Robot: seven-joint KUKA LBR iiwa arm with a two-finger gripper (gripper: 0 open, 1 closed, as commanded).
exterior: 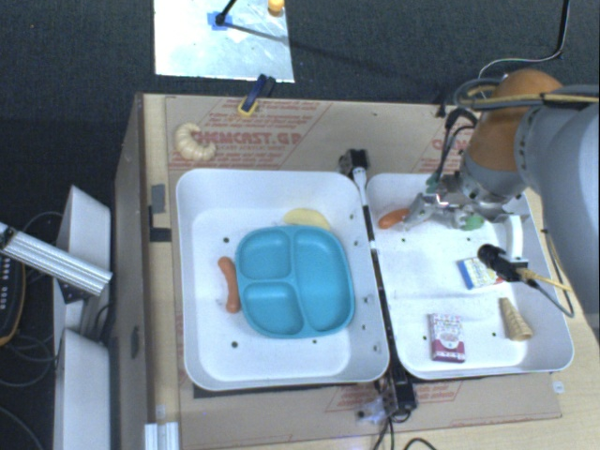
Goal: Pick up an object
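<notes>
You've got two white bins. The left bin [202,251] holds a blue divided plate [293,281] with its compartments bare. An orange sausage [229,284] lies just beside the plate's left edge, and a pale yellow piece [307,217] is tucked against its far rim.

The right bin [412,279] holds a small orange piece [394,217] at the far left, near the divider. The gripper [427,209] sits low just beside it, maybe touching. You can't tell how the jaws stand, and nothing is seen held. A green bit [474,220] shows on the gripper's other side. Nearer the camera are a blue-and-white card [473,273], a tan cone [514,319] and a red packet [447,336], each well apart.

The print on the card and packet is too small to read. The cardboard [281,139] under the bins has red lettering, roughly "CHEMCAST GP". A beige ridged thing [194,141] lies on it behind the left bin.
</notes>
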